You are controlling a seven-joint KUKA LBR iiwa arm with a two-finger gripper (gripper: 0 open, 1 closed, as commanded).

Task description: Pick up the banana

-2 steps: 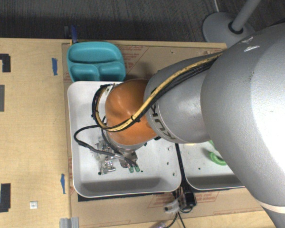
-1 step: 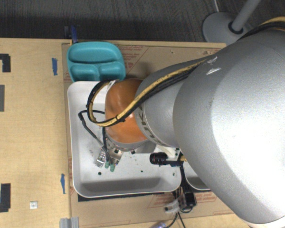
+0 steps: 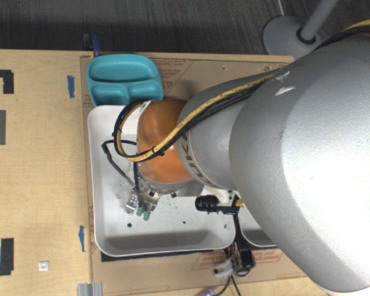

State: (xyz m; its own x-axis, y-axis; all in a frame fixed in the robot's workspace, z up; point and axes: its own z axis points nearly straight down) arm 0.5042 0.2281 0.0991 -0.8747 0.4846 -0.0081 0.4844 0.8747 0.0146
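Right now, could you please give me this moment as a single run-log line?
arm: reaching over left bin | gripper: low near bin floor, finger state unclear | banana: not seen in grip | teal object: beyond bin's far edge

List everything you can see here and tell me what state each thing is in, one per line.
Arm: reaching in from the right, low over the left bin, covering much of it.
Gripper: pointing down near the bin floor, nothing visible between its tips.
Left bin: upright on the bench, floor speckled with small dark marks.
Teal tray: lying flat beyond the bin's far edge, untouched.
Cables: looped loose beside the orange band.
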